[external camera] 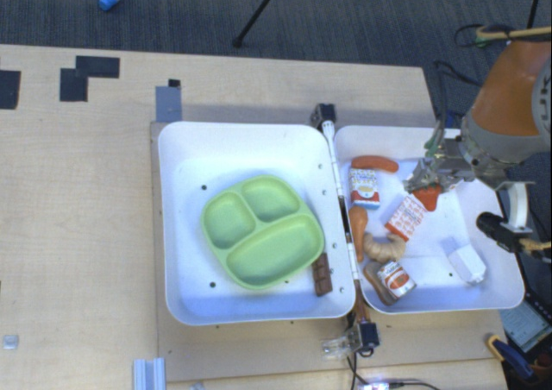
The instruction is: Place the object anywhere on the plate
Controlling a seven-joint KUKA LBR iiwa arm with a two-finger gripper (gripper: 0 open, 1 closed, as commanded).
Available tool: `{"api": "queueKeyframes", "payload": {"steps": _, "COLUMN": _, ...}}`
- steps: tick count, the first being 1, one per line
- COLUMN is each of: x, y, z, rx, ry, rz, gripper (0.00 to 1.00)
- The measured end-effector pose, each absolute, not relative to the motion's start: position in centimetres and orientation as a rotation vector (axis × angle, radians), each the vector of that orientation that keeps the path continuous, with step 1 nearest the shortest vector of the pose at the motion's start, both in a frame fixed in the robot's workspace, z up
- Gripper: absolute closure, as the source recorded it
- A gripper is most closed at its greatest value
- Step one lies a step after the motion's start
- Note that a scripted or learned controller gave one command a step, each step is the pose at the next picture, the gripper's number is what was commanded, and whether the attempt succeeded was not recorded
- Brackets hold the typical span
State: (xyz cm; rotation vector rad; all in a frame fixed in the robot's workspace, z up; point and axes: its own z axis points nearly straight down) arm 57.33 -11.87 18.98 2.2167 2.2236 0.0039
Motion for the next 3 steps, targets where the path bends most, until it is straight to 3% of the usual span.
{"api": "queueKeyframes", "payload": {"steps": 1, "x": 50.9, "y": -7.7, "z": 21.4, "rx": 2.215, "ry": 2.228, "rz": 0.003, "gripper": 1.00}}
{"api": "queueKeyframes", "payload": {"steps": 2, "x": 48.7, "y": -6.5, "z": 18.4, "rx": 2.219, "ry": 2.224, "rz": 0.002, "gripper": 1.00}}
{"api": "queueKeyframes", "payload": {"steps": 3, "x": 53.6, "y": -3.9, "z": 18.4, "rx": 2.215, "ry": 2.226, "rz": 0.004, "gripper": 1.00}}
